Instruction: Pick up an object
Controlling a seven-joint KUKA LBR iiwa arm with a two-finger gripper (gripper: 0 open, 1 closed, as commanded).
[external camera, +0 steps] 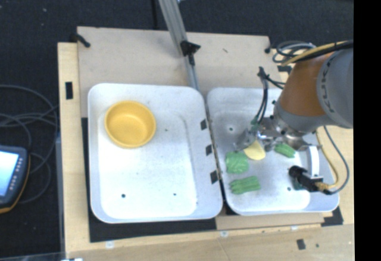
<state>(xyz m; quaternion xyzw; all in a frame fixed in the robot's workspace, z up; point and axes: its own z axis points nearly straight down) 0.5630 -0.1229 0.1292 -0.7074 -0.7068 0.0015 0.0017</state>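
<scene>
We see the gripper point(255, 138) low in the right bin point(229, 105), touching a pale yellow object point(255, 152); whether it grips, we cannot tell.

Arm point(324, 84) enters from the right edge of the camera view: a grey link at the far right, followed by the orange band point(300, 87) above the wrist. The arm is angled down and leftward. Wrist assembly point(286, 129) sits below the band, with dark cables looped above and beside it. Gripper point(256, 137) is at the lowest, leftmost end of the arm, pointing down. Finger position cannot be determined.
</scene>
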